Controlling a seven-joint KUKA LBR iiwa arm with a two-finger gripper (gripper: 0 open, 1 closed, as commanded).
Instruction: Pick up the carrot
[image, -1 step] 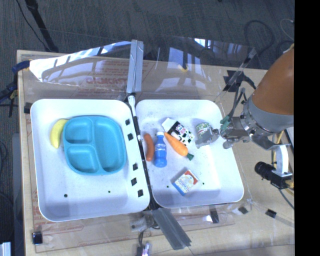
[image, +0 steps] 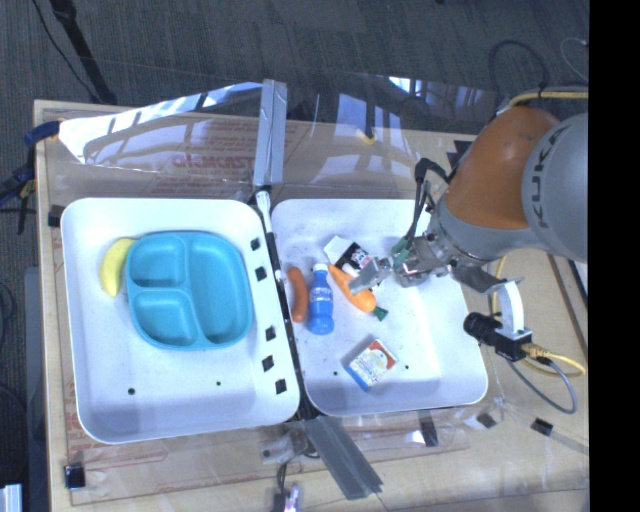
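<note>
Your gripper (image: 368, 272) sits low in the right bin (image: 440, 370), jaws around the carrot (image: 354, 288); a blue bottle (image: 319, 300) lies just beside.

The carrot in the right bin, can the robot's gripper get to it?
Probably yes. The gripper sits right at the carrot, with nothing lying on top of it. The blue bottle stands close beside it, though.

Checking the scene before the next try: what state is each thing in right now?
Carrot: lying in the right bin, at the gripper.
Blue bottle: lying on its side.
Sausage: lying flat beside the bottle.
Small packet: lying flat.
Blue tray: upright in the left bin.
Banana: lying beside the tray.
</note>
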